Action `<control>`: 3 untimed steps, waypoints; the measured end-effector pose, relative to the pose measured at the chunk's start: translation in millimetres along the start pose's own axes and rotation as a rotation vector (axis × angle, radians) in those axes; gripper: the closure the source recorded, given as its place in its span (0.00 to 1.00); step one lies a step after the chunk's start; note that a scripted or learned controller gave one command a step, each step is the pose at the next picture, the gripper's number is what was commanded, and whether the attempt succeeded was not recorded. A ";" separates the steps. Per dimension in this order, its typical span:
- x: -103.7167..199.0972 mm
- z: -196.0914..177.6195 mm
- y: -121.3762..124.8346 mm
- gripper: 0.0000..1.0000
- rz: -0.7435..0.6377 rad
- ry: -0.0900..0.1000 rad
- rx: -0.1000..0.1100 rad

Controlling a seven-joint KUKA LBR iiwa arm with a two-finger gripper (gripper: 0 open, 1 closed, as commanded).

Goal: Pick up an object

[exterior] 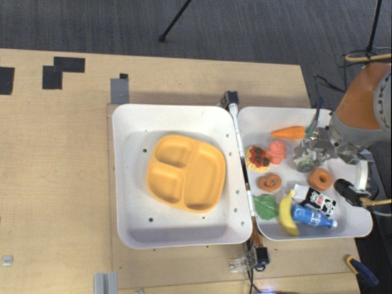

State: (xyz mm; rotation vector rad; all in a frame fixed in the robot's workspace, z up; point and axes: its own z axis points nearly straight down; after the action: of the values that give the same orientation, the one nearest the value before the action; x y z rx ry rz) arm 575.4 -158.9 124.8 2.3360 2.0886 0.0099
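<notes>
Toy foods crowd the right bin (367, 225): a carrot (289, 131), a pink piece (277, 150) and two doughnuts (320, 179). Above them the claw (308, 154) hovers; whether its grip is released or clenched, I cannot tell. Best to descend straight onto one isolated piece, clear of neighbours

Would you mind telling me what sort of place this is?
Probably a robotics lab: a robot arm reaches over a bench with two white bins, toy food such as a banana, and tripod legs on carpet.
</notes>
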 end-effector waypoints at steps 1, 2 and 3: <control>56.8 -66.6 -41.1 1.00 0.381 0.000 0.009; 89.9 -115.0 -51.1 1.00 0.388 0.000 0.008; 90.0 -125.3 -50.2 1.00 0.381 0.000 0.008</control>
State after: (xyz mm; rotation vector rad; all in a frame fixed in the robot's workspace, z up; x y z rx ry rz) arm 534.4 -63.7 249.5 2.6953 1.6120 0.0036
